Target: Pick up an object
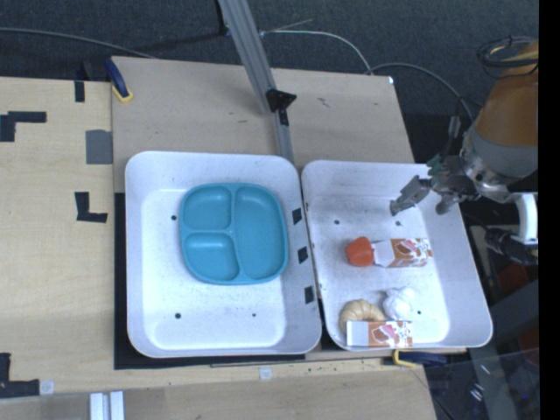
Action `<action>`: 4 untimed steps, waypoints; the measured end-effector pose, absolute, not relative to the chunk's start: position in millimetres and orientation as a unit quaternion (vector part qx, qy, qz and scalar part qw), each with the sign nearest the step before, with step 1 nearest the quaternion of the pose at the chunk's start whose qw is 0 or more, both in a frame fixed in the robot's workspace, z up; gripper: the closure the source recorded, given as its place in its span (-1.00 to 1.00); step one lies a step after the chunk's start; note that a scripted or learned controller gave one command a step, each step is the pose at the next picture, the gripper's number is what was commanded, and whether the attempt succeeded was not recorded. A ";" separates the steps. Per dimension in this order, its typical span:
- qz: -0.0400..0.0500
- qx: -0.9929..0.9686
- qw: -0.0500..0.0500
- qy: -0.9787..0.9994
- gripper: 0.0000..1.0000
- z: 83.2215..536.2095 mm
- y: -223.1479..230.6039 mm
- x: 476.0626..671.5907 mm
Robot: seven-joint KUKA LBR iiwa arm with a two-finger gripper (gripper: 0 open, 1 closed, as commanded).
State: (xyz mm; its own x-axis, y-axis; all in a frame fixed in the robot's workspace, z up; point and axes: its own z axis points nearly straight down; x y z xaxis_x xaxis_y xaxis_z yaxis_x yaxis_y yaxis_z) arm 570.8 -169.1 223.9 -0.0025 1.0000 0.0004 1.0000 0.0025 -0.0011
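The gripper point(426, 196) is seen over the right bin point(455, 261), above a carton point(403, 252). Its fingers are spread, and nothing is held between them.

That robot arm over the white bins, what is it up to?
It is meant to pick up an object, and nothing is between its fingers yet. The gripper hangs open over the upper part of the right bin. Below it lie an orange ball against a small carton, then a croissant, a white lump and another carton. The left bin holds a blue divided plate.
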 end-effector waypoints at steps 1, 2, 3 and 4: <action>0.000 -0.706 0.001 -0.708 -1.00 224.0 -169.2 570.8; 0.002 -0.706 0.002 -0.708 -1.00 180.3 -170.0 568.6; 0.000 -0.707 -0.004 -0.708 -1.00 121.2 -171.3 566.1; 0.001 -0.707 -0.001 -0.708 -1.00 87.6 -171.0 566.4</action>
